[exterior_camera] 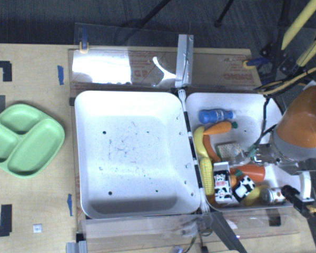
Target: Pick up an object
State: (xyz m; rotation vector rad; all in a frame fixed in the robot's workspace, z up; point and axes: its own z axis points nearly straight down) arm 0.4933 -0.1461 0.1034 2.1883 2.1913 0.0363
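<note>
bench [31,62] of pale wood runs under everything, with black corner marks and bits of blue tape on it. at the far left sits a green divided plate [24,139], three compartments, resting flat on the wood and well apart from the bins. next comes the left bin [95,105], white and shallow, its floor marked with faint scribbles and a few small dark dots. behind it stands a clear panel [126,62] catching glare.

past the shared rim lies the right bin [242,100], crowded along its left and lower parts. a blue bottle [216,115] lies on its side near the back. just below it an orange carrot [218,128] lies slanted, touching a yellow banana [199,139] that curves along the left wall. an ear of corn [206,174] lies below the banana, against the same wall. a grey sponge-like block [229,150] sits in the middle, and below it a black-and-white carton [221,182] and a checkered black-and-white piece [245,185] lie side by side, with an orange-red item [253,172] just above them and a small can [274,195] near the lower right corner.

at the right edge the arm [303,128], orange band over grey, leans over the bin. its gripper [255,154] hangs low beside the grey block and the orange-red item; whether it is spread or pressed together i cannot tell, and nothing is seen pinched in it.
</note>
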